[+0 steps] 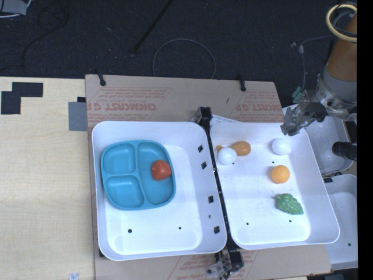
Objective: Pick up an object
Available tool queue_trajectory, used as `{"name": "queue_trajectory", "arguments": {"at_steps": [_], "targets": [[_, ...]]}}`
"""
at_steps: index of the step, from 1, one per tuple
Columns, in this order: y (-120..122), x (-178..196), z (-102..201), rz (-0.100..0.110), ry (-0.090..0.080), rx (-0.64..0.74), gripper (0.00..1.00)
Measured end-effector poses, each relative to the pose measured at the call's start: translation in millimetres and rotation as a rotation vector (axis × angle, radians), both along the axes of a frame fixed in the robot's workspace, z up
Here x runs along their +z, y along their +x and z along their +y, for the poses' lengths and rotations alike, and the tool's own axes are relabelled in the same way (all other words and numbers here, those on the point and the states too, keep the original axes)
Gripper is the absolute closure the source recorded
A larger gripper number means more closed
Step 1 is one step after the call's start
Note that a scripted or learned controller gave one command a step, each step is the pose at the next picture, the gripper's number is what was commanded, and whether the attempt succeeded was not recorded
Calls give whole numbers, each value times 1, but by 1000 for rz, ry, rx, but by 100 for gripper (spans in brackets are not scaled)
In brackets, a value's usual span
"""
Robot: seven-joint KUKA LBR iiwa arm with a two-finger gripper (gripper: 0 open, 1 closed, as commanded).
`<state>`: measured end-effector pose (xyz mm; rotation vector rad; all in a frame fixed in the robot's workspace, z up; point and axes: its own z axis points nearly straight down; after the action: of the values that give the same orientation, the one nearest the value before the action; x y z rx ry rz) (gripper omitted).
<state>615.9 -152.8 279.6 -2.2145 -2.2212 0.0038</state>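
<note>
Fingers of the grey two-finger gripper (293, 125) hang over the far-right corner of the right-hand shallow white bin (265, 238), and how far apart they stand cannot be told from this slanted look; nothing shows between them.

Closest to them is a small round white ball (281, 146), lying just beside the tips, a little nearer in the scene and slightly to their left. That short offset is what the coming move turns on: my judgement is that a small shift down-scene and left, then a straight descent, would bring the tips around it. A ball has no long axis, so wrist angle matters little.

Further out in the same bin sit 4 more candidates. A smooth round orange ball (280, 174) lies nearer than the white one, and a knobbly green bunch-shaped toy (289, 204) nearer again. Well to the left, against the divider, a second white egg-like ball (227, 155) touches a flattish orange-brown lump (240, 149).

In the left-hand white bin (145, 244), a blue plastic divided plate (125, 179) carries a small red round toy (161, 170) in its right compartment, well apart from the arm.
</note>
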Motion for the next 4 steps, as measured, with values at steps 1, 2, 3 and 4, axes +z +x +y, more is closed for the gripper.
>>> {"name": "queue_trajectory", "arguments": {"at_steps": [1,2,3,4], "targets": [[-16,-18,53,1,1,0,100],[-34,-19,111,0,1,2,100],[-55,-17,158,0,0,0,100],[-71,-36,210,1,-1,0,100]]}}
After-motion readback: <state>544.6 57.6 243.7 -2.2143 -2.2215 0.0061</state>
